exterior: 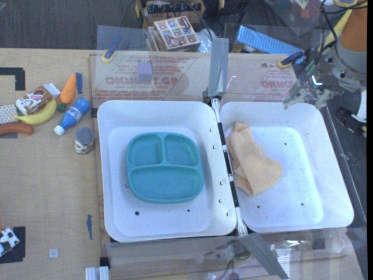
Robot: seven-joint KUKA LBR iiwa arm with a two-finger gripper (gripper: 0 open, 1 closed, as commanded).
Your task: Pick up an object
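A crumpled orange cloth [252, 161] lies at the left side of the right bin [326, 214]. A teal divided plate [165, 167] lies flat in the middle of the left bin [111, 127]. My gripper [307, 95] hangs at the upper right, over the back rim of the right bin, well away from the cloth and apart from it. Nothing shows between its fingers.
On the bench left of the bins lie a banana [36, 115], a carrot [69, 88], a blue bottle [72, 115], a small can [84, 140] and a sausage [14, 129]. A box of blocks [173, 32] and cables sit behind the bins.
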